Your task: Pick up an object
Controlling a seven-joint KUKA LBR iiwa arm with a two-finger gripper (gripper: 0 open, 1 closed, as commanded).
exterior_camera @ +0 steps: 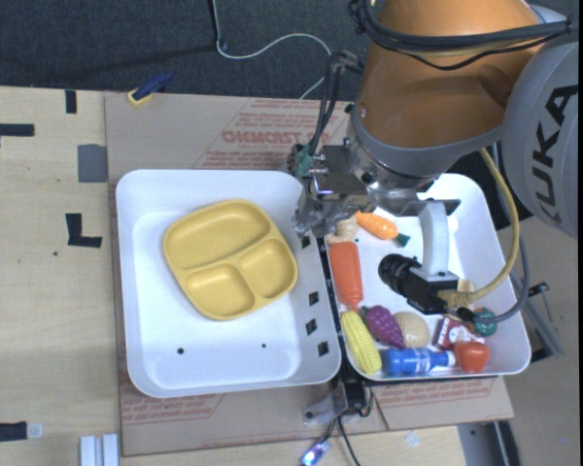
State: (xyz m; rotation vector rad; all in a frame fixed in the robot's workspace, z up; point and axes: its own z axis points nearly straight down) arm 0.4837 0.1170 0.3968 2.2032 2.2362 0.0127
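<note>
- No single target is named. The loose things lie in the right bin (pixel 476 212), crowded along its left and near sides.
- Small orange carrot (pixel 377 225): upper left of that bin, lying at a slant just right of the pincer (pixel 311 212).
- Long orange-red piece (pixel 347 272): just below the carrot, lengthwise along the bin's left wall.
- Corn cob (pixel 361 343): next down that same wall, reaching toward the near left corner.
- Purple piece (pixel 384 325): just right of the corn, touching or nearly touching it.
- Beige rounded piece (pixel 413 330): just right of the purple piece.
- Blue bottle (pixel 415 361): on its side along the near wall, below the purple and beige pieces.
- Red-and-white packet (pixel 452 333) and red piece (pixel 473 355): near right corner, right of the bottle's end.
- Pincer: low over the seam where the two bins meet, at the right bin's upper left. I cannot tell whether it is spread or pressed together, and nothing is seen pinched in it.
- Arm (pixel 437 66): orange band and grey body cover the far part of the right bin.
- Left bin (pixel 146 260): holds one yellow divided plate (pixel 231 258), three compartments, lying flat near the middle, well apart from the pincer.
- Both bins sit on a cardboard sheet (pixel 175 134) on the pale surface (pixel 39 289).
</note>
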